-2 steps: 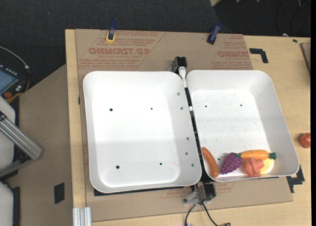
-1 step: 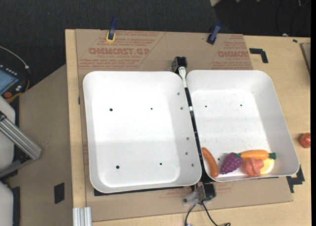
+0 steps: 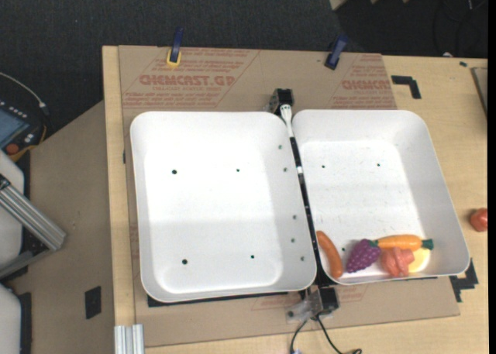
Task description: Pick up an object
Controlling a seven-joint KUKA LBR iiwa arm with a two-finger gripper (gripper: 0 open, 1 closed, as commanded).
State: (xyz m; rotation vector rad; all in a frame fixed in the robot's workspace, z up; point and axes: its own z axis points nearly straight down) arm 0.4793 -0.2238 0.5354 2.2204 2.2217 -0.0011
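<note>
Even, fairly bright overhead light falls across the worktop, where 2 white bins glare near to washed-out. The left bin carries a soft tonal break: its far half is slightly greyer, its near half brighter. The right bin shows faint speckling on its floor. Shadows are thin and dark under the near rims of both bins. The dark floor beyond the worktop is dim and grainy. Focus is moderately soft throughout, with printed lettering on the cardboard sheet blurred.

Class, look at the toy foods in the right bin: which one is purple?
The bunch of grapes, the only purple item. It sits between the orange sausage-shaped piece on the left and the carrot and red piece on the right.
</note>
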